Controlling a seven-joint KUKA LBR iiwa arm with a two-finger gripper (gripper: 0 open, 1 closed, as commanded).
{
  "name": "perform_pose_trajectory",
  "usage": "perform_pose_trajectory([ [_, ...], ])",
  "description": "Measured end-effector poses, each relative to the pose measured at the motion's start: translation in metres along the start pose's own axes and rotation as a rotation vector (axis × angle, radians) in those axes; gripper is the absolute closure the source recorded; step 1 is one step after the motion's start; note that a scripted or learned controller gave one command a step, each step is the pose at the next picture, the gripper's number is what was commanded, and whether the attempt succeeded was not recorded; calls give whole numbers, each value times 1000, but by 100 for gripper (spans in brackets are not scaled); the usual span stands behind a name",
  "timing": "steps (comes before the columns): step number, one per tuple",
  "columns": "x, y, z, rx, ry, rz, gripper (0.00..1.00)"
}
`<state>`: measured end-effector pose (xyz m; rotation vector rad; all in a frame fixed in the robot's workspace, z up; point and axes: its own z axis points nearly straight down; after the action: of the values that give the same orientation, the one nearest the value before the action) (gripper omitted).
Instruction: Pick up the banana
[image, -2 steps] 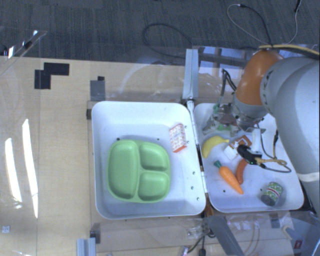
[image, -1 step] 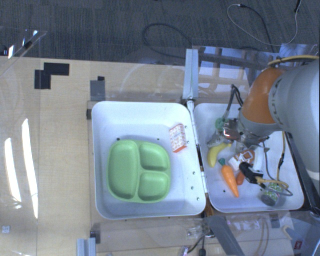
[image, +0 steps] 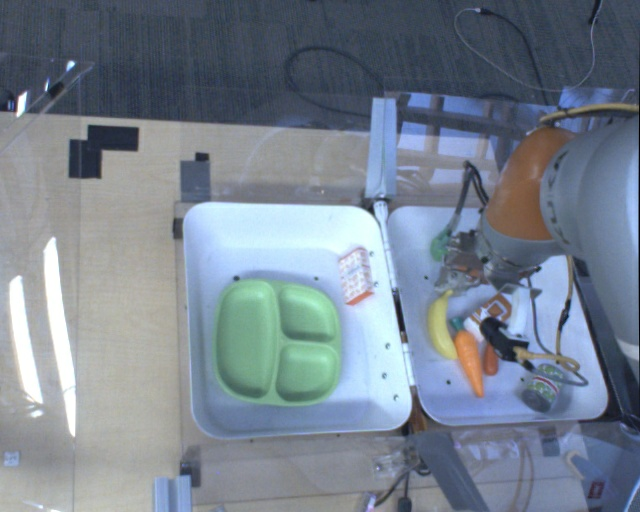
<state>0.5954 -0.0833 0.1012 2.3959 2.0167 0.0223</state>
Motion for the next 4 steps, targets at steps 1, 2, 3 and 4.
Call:
perform_pose_trajectory([
  [1,30,41,-133,10,-5,87,100],
  [2,31,41,-133,11,-5,87,0],
  [3,-27,-29,-59,14,-4,-2,0],
  [4,-42,4,0,11,-4,118,0],
])
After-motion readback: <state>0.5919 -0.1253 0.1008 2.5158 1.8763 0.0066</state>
